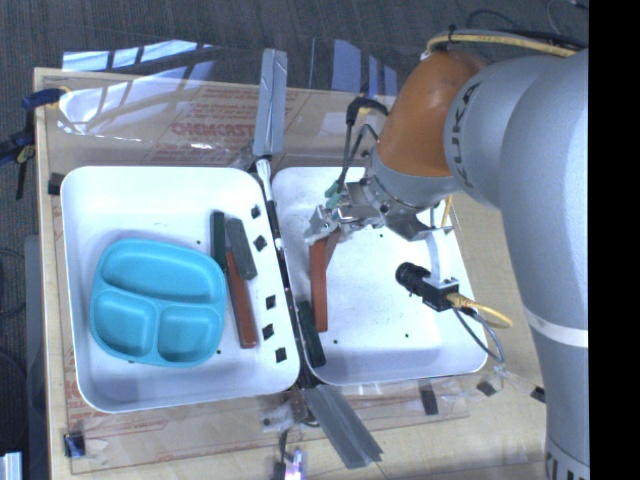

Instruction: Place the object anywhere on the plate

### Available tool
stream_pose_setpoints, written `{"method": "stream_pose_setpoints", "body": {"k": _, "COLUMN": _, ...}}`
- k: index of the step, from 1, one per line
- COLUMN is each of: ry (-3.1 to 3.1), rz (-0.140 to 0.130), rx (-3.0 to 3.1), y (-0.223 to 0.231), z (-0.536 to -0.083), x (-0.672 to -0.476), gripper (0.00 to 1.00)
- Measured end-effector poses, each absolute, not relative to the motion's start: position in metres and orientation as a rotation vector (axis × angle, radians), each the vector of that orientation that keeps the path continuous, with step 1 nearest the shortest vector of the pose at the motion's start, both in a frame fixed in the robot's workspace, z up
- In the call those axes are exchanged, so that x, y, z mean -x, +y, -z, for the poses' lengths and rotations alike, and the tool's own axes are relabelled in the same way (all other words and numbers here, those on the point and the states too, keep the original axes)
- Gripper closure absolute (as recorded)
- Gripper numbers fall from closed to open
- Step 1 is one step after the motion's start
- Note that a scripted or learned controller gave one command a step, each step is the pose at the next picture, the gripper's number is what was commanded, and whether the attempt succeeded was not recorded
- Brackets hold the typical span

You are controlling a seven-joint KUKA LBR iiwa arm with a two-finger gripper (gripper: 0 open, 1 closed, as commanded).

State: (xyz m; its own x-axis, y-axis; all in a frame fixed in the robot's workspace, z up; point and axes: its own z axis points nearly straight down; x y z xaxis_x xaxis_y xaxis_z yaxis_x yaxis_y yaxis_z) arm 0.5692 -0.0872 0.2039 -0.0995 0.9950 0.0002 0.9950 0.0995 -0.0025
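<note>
The pincer (328, 223) sits low over the right bin (440, 353), at the upper end of a long brown-handled tool (319, 286) that lies along the bin's left wall, its dark blade end pointing toward the near edge. The metal parts of the pincer crowd the top of the handle, but I cannot tell from this angle how far apart its tips stand, nor whether the handle is actually between them or merely beneath them.

The risks follow from that. If the grip is taken at the very end of the handle, the long tool will likely swing or droop once lifted, and it could slip out on the way across. The tool also lies just beside the bin wall, so a tip may land on the wall or the handle may be pushed against it instead of being caught. The carry must clear the raised divider between the bins. The blue plate (160, 301) lies well apart in the left bin (75, 268), and a second tool (240, 278) with a similar brown handle lies just beside the plate's right side, so a drop short of the target would land there instead.

By count: one arm, two bins on the desk, one three-compartment plate, two long tools, one in each bin.
</note>
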Motion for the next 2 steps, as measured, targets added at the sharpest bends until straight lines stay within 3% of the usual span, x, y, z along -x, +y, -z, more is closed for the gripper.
{"method": "stream_pose_setpoints", "body": {"k": 1, "ry": -2.539, "rz": -0.004, "rx": 1.881, "y": -0.024, "z": -0.196, "x": -0.568, "gripper": 1.00}}
{"method": "stream_pose_setpoints", "body": {"k": 2, "ry": -2.594, "rz": 0.005, "rx": 1.810, "y": 0.027, "z": -0.196, "x": -0.554, "gripper": 1.00}}
